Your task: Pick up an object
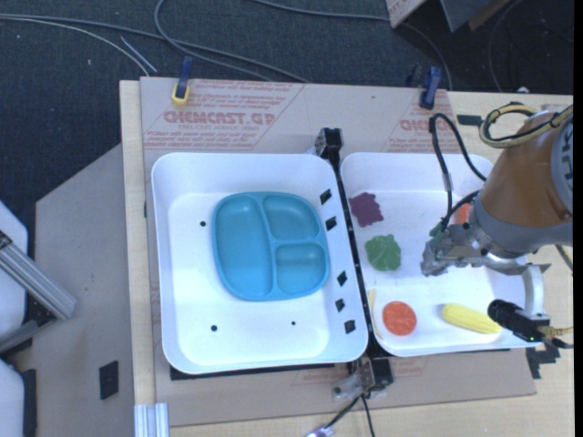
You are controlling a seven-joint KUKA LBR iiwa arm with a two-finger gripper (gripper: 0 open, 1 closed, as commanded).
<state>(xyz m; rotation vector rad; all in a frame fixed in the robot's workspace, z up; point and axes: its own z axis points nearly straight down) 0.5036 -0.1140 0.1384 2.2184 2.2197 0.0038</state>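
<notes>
Camera view, lumpy green toy [383, 252], smooth blue tray [271, 244]

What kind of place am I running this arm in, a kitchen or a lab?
Most likely a robotics lab bench, not a kitchen: two white bins clamped to a board, loose cables on dark carpet, and toy food such as a yellow corn cob beside the gripper.

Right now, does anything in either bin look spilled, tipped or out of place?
Nothing stands out. The blue divided tray lies flat in the left bin; purple, green, orange and yellow items sit apart in the right bin.
</notes>
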